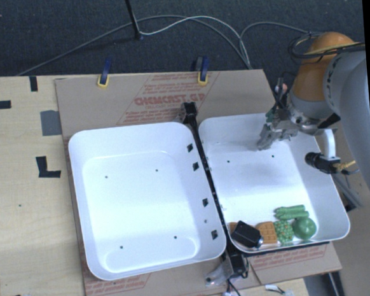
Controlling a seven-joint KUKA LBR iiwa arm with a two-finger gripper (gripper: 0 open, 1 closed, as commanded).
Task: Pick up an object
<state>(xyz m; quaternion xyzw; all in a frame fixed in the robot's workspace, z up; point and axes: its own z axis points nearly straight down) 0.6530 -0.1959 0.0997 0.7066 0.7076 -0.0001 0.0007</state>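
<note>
The claw (pixel 268 137) is hanging over the far end of the right bin (pixel 250 171), tipped down toward the bare white floor there; how wide it is standing cannot be told from this angle, and nothing is showing in its grip. The arm (pixel 333 81) is leaning in from the right edge, orange band up top. The things worth picking are sitting well apart from it, huddled along the bin's near wall: a black object (pixel 246 234), an orange waffle-patterned piece (pixel 266 231), a green cluster (pixel 291 213) and a green round piece (pixel 304 228). Packed that tightly against the wall, they are looking awkward to reach. The left bin (pixel 138 199) is lying alongside on the worktop (pixel 22 189).
</note>
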